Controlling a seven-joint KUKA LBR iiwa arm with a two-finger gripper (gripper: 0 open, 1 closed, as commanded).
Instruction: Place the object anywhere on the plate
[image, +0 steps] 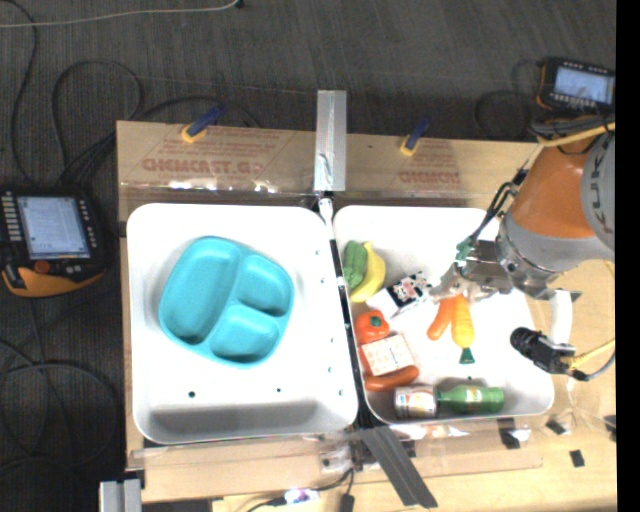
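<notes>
A light blue plate (228, 299) with three compartments lies in the left bin (150, 400). My gripper (468, 280) hangs over the middle of the right bin (535, 395). Just below it in the view lie an orange carrot (440, 318) and a yellow piece (463, 328), side by side. The gripper's body hides their upper ends, so contact is unclear.
The right bin also holds a green and yellow pair (362, 268) at its left wall, a small black-and-white item (408, 291), a red carton (385, 352), a can (414, 403) and a green bottle (470, 398) along the near wall.
</notes>
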